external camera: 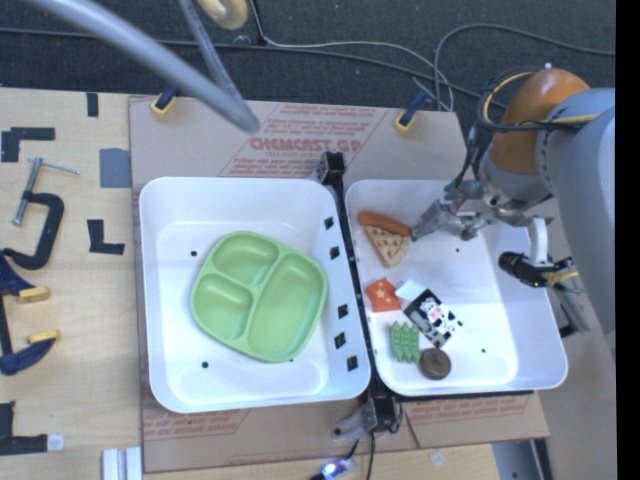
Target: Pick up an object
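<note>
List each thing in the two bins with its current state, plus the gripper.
Green divided plate: flat in left bin.
Waffle slice: lying beside sausage.
Orange block: lying loose.
Cow-print toy: lying loose.
Brown disc: flat.
Gripper: above right bin, holding nothing visible.

red printing runs across the brown cardboard sheet (300, 133) that lies under the two bins on the surface. its largest line, in big outlined capitals just behind the left bin (165, 268), seems to read "chemcast gp", though the last letters are cut off by the black clamp (331, 168) between the bins. smaller lines of red type stand above and below that word, and more red print shows along the sheet's front edge, all too small and blurred to read.
</note>
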Robot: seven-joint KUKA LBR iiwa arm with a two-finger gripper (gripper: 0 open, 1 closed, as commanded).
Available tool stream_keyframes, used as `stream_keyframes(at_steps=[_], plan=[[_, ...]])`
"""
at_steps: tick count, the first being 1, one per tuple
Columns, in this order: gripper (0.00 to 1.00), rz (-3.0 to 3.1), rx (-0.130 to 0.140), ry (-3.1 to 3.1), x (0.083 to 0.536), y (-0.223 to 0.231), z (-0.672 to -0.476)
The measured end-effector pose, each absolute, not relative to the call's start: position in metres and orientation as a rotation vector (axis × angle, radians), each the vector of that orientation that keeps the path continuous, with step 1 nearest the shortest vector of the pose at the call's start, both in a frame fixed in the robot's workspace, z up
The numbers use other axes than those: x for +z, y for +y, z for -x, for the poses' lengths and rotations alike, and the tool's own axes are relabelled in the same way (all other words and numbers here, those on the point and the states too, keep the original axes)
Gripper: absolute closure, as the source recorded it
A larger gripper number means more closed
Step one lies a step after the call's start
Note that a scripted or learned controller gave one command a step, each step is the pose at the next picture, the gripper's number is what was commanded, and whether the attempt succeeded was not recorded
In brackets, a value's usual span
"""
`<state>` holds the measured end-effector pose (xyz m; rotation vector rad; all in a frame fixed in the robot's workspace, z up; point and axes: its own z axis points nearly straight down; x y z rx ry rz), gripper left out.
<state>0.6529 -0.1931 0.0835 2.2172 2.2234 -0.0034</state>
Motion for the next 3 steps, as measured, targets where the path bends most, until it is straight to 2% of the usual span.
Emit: stream_keyframes(at_steps=[1,2,3], plan=[[1.0,-2.212,-0.001,2.222,0.097,-0.193,-0.654],[1.0,-2.219,0.003,2.22,0.149,-0.192,-0.646],[1.0,-2.216,0.004,2.219,0.214,-0.192,-0.648]])
